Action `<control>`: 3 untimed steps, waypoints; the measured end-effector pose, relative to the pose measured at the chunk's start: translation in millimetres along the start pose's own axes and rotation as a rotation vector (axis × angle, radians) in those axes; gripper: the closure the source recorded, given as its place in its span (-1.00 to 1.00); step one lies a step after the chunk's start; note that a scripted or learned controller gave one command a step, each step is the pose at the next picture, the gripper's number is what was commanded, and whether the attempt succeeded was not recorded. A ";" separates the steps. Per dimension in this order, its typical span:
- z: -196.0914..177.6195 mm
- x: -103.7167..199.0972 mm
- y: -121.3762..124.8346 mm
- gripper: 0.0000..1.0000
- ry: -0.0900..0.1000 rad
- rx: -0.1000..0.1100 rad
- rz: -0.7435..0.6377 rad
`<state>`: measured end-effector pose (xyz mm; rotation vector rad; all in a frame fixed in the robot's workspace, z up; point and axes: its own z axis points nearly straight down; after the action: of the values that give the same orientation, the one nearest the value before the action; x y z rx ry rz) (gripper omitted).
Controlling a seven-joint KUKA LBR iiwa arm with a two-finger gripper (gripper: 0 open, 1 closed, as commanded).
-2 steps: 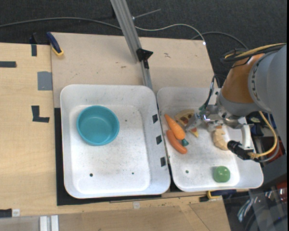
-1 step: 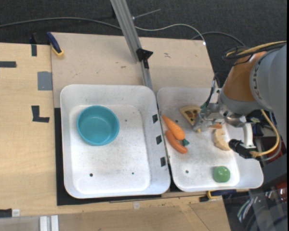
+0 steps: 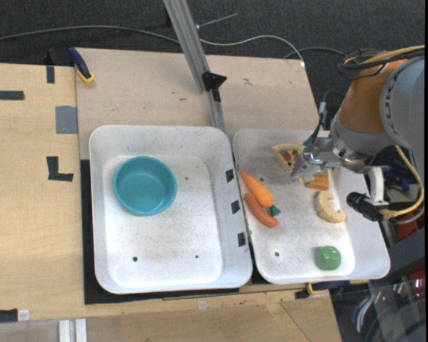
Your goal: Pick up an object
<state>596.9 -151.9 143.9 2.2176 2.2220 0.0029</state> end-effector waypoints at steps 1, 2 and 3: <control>-42.8 2.4 4.1 1.00 0.000 0.001 0.000; -78.9 2.8 4.9 1.00 0.000 0.001 0.000; -89.5 59.5 13.4 1.00 0.003 0.003 -0.005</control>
<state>609.9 -92.4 233.4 2.2142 2.2305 0.0030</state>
